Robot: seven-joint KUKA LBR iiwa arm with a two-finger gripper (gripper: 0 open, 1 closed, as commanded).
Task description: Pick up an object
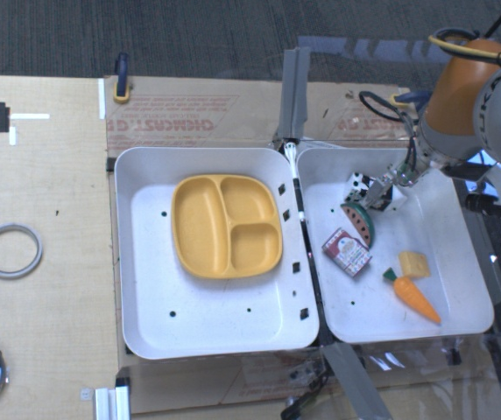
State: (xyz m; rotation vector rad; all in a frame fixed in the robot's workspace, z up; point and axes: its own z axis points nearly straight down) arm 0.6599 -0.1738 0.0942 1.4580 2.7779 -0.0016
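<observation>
Camera view: watermelon slice toy lies in right bin, near its back edge. Likely light, stiff, slick plastic; best pinched across the thin rind. Arm slants down from the desk's right back corner, gripper just above it; finger state: cannot tell.

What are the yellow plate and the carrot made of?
The yellow plate looks like smooth, matte molded plastic: one even color, rounded dividers. The carrot is probably a plastic toy too: flat, bright orange with a tidy green tip, though real can't be ruled out.
</observation>
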